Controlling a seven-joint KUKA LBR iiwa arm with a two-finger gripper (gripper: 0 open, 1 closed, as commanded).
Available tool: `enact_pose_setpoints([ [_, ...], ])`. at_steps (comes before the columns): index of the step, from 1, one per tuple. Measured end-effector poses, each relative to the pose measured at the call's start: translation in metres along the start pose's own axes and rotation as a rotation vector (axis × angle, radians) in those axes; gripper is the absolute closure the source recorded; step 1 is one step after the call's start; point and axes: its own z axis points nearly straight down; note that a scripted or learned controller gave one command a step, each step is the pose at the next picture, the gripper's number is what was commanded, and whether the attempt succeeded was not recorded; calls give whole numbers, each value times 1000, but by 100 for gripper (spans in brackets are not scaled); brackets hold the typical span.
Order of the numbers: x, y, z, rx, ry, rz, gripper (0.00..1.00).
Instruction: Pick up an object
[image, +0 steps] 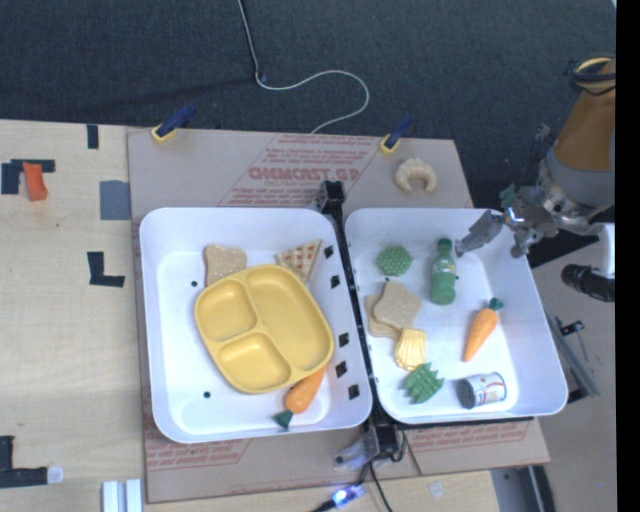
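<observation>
Lowest in frame, one small silver tin can (483, 390) lies untouched while the spread, empty gripper (497, 234) hovers at upper right, seemingly approaching.

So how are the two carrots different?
The carrot in the right bin lies alone on bare white floor, while the carrot in the left bin is tucked against the yellow tray. The right one's green top points up the picture; the left one's points down. Both are orange and slanted.

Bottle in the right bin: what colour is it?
Green, with a paler cap; the bottle shows clearly in the camera view, beside the gripper.
</observation>
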Motion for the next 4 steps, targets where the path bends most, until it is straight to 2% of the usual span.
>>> enact_pose_setpoints([
  [1,1,3,-10,-14,-3,-4,0],
  [2,0,4,55,-8,-2,-4,0],
  [3,6,-5,109,-9,-3,-5,0],
  [4,7,-5,123,-14,-5,-5,0],
])
